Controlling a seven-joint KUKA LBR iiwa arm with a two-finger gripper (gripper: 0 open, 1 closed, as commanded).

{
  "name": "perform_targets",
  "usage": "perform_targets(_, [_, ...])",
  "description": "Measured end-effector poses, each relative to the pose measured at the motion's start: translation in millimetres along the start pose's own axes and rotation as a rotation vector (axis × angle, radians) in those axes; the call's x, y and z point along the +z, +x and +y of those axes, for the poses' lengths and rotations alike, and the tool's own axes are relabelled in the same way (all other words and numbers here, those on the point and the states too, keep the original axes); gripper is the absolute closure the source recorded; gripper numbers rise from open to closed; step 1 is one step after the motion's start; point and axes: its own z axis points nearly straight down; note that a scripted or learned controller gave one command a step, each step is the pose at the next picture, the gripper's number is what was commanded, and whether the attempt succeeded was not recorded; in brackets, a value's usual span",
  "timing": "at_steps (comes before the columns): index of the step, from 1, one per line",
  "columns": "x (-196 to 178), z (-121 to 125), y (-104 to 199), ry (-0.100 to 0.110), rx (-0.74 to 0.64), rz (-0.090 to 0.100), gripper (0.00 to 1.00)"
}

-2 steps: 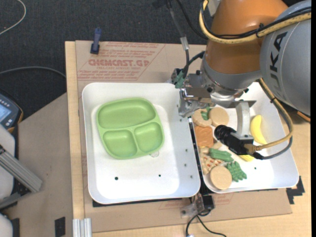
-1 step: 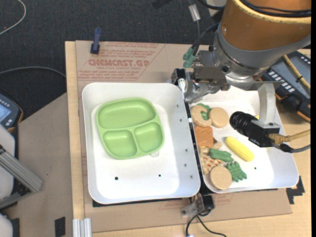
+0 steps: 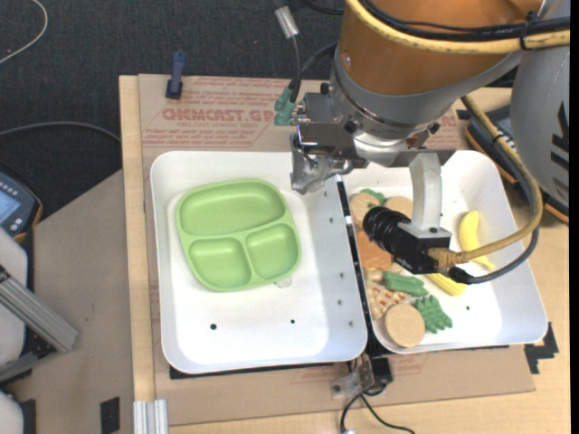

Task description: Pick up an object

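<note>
Gripper (image 3: 308,172) hangs low over the top-right corner of the left bin (image 3: 262,333), right by the rim where the 2 bins meet; can't tell whether it's open or closed from this angle, and nothing shows in its grasp. Nearest thing is the green plate (image 3: 237,233) w/ 3 compartments, flat in the left bin, just left of and below the gripper, apart from it. The other candidates are in the right bin (image 3: 507,306): a banana (image 3: 469,231) near the right wall, a tan disc (image 3: 404,326) at the front edge, and green toy veg (image 3: 432,313) touching the disc, plus more small bits partly under the arm. Step, as I read it: approach/descent phase, pick not yet made, approx. early in the task. The spot below the gripper looks like bare bin floor, so the next move prob. calls for a shift toward a target, either left onto the plate rim or across the divider to the pile, then close and lift. The plate is wide and shallow, so only its edge offers a grip. Writing: the brown board (image 3: 145,134) under the bins carries red print reading "CHEMCAST G P"; smaller lines below it are too fine to read.
</note>
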Motion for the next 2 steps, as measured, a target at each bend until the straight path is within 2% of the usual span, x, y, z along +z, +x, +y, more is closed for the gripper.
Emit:
perform_targets(1, [-11,1,-3,-0.003,0.004,-0.001,1.0])
perform_targets(2, [56,-1,11,0.012,0.005,-0.005,1.0])
